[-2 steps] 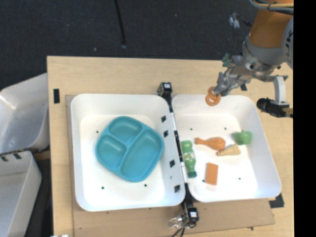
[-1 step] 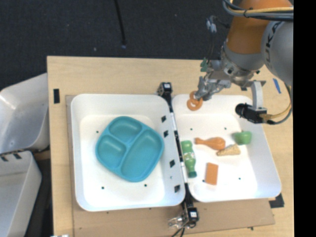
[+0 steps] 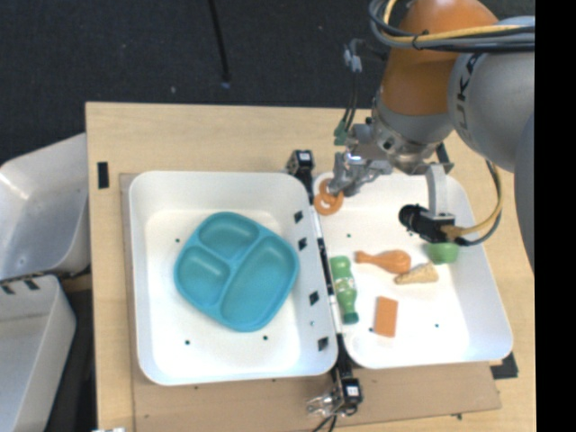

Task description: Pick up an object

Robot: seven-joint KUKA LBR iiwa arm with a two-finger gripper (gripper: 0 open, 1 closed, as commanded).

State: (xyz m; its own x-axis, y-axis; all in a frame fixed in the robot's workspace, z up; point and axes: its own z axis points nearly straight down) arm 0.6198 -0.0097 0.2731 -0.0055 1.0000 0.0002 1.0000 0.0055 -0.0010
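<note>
claw [image 3: 335, 190] at the end of the big grey arm [image 3: 450, 70] sits right over a small orange ring [image 3: 329, 202] at the right bin's [image 3: 481, 318] ten o'clock corner. it touches the ring, but i cannot tell if it grips it. in the same bin, toward five o'clock from the claw, lie an orange drumstick [image 3: 385, 259], a tan wedge [image 3: 418, 275], an orange block [image 3: 386, 316] and a green bottle [image 3: 343, 286]. the left bin [image 3: 153, 349] holds a blue plate [image 3: 236, 270].
</note>
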